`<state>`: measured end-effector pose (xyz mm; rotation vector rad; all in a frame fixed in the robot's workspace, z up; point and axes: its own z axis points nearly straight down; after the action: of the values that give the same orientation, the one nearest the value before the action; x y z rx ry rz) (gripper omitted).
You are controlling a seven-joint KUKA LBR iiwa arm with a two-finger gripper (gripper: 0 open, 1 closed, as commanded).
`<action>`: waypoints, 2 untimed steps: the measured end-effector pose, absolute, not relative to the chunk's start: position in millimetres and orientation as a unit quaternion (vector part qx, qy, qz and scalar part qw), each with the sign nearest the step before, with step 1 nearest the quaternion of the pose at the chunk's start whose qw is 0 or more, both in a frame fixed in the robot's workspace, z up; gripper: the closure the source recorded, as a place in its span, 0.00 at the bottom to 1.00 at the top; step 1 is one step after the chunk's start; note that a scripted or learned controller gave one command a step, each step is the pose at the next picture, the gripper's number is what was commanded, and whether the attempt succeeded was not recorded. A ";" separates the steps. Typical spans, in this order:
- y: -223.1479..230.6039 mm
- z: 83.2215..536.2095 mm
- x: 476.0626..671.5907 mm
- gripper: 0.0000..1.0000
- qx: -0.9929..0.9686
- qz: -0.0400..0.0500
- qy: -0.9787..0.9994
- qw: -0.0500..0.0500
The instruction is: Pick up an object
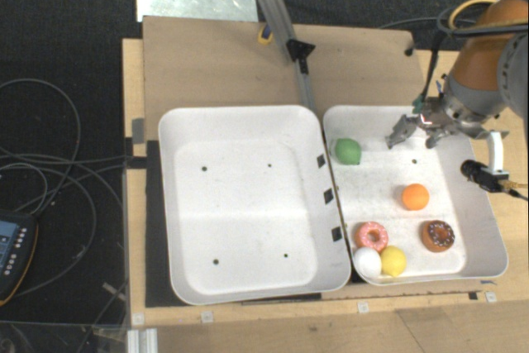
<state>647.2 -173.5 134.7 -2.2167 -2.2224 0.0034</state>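
My claw (417,134) hangs spread apart with nothing between its fingers, over the right bin (488,256) at its one o'clock corner. The green ball (347,151) sits alone toward ten o'clock (open floor around it, an easy approach). Donuts and the other balls crowd the six o'clock wall, tighter picking, I judge.

Five small objects in the right bin, all apart from the claw (417,133)

Green ball (347,151) lies left of it; orange ball (415,197) just below; chocolate doughnut (437,236), pink doughnut (372,236), yellow ball (393,261) and white ball (367,263) farther below, the last three clustered.
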 end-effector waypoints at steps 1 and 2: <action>-172.8 88.5 647.3 0.00 -0.706 0.001 -0.708 0.001; -173.1 103.0 649.5 1.00 -0.705 -0.001 -0.709 -0.002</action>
<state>649.5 -173.1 103.0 -2.2192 -2.2301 -0.0045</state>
